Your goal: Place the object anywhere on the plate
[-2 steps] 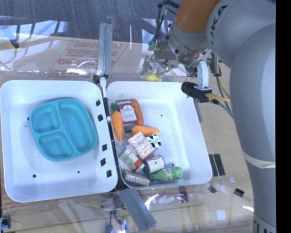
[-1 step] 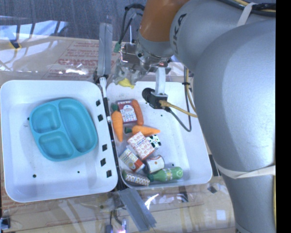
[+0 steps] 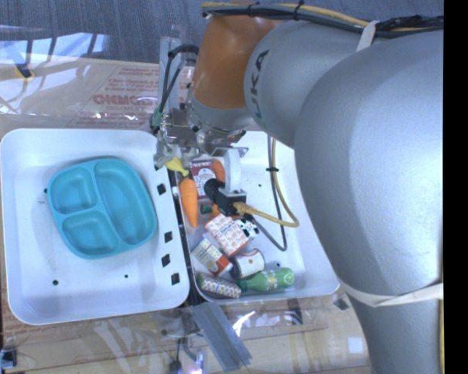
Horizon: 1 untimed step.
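Note:
A blue plate (image 3: pixel 101 207) with three compartments lies in the left bin (image 3: pixel 23 287). In the right bin (image 3: pixel 316 275) sits a pile of toy food: an orange carrot (image 3: pixel 189 201), a small red-and-white carton (image 3: pixel 228 234), a green bottle (image 3: pixel 269 279) and a small jar (image 3: pixel 248 263). My gripper (image 3: pixel 199 166) hangs low over the right bin's far left corner, just above the carrot's top end. A small yellow piece (image 3: pixel 171 164) shows at its left side, by the divider between the bins. The wrist hides what lies under it.
The big grey arm (image 3: pixel 359 154) covers most of the right bin's right half. An orange cable (image 3: pixel 269 216) loops down over the pile. Clear plastic sheeting (image 3: pixel 78 84) lies behind the bins.

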Each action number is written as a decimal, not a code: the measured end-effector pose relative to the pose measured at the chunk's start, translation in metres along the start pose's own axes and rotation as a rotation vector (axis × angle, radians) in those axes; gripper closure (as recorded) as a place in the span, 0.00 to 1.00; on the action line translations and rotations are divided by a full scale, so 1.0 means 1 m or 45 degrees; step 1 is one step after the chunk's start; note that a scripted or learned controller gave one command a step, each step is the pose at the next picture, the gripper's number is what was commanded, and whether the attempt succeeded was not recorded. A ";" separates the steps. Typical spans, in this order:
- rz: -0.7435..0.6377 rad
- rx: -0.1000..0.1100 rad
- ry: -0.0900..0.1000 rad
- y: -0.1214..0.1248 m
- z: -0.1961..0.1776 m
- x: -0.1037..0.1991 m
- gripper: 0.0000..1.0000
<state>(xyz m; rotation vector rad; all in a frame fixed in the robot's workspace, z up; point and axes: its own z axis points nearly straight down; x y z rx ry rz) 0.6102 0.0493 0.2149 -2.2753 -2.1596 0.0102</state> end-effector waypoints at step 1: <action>0.001 -0.001 0.000 0.000 0.000 -0.001 0.00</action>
